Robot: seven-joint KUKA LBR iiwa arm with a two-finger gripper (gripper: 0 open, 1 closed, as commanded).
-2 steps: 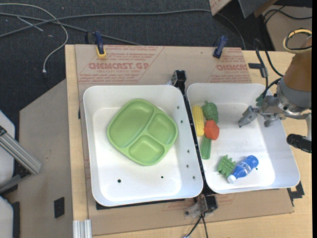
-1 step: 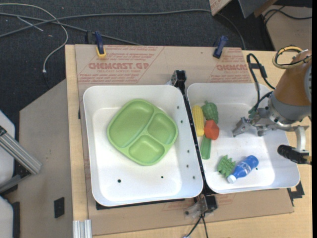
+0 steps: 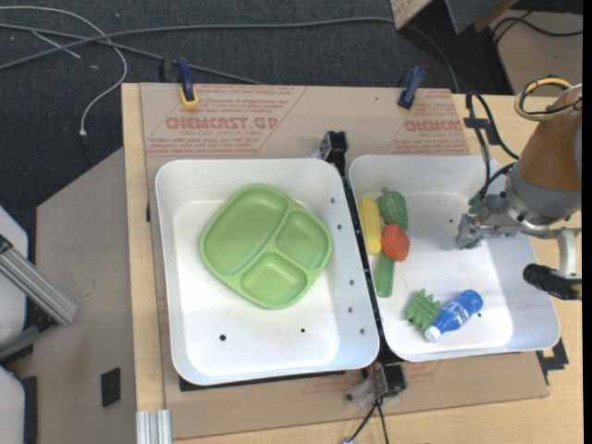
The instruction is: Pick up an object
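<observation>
Left bin: a green divided plate lies near its middle, white floor open all round.
Right bin: corn, a green veg, a red-and-green piece by its left wall; green toy touching a blue bottle near the front.
Gripper: over bare floor at the bin's right, apart from the items; nothing seen held, finger gap cannot be told.
</observation>
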